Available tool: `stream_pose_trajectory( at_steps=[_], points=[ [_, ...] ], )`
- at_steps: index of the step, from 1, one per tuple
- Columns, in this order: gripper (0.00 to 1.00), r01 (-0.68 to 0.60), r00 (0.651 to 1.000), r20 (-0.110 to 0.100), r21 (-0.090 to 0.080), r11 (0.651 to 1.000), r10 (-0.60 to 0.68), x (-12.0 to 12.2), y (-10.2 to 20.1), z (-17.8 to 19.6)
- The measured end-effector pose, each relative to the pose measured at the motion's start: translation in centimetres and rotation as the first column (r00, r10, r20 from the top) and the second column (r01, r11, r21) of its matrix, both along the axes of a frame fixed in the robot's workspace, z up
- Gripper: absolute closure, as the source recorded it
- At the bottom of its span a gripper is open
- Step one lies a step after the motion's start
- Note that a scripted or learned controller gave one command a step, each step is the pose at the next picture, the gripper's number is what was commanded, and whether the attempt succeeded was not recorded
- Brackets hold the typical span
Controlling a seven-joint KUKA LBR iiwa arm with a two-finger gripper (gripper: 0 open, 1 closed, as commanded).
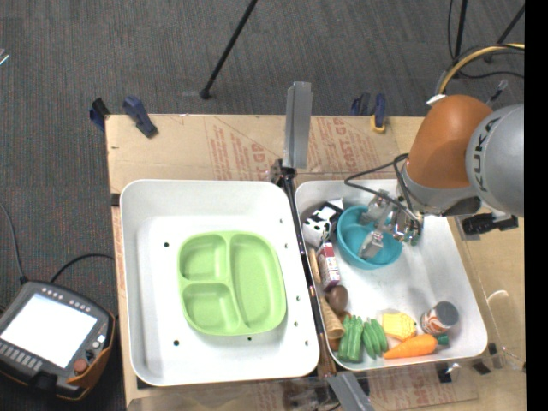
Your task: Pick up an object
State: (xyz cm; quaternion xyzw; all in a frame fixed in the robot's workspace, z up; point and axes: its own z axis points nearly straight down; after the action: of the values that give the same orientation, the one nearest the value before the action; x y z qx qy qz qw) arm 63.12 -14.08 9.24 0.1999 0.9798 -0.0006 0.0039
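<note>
The gripper (383, 227) hung over the blue bowl (368, 245) in the right bin (445, 268), its grasp impossible to tell, and a descent onto the bowl's thin curved rim risked tipping it or sliding off.
</note>
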Motion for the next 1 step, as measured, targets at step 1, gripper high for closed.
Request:
stream_pose_trajectory(
  at_steps=[1],
  points=[
    [0.00,0.001,1.000,-0.005,-0.001,1.000,-0.001,-5.83,-7.72,1.24]
  ],
)
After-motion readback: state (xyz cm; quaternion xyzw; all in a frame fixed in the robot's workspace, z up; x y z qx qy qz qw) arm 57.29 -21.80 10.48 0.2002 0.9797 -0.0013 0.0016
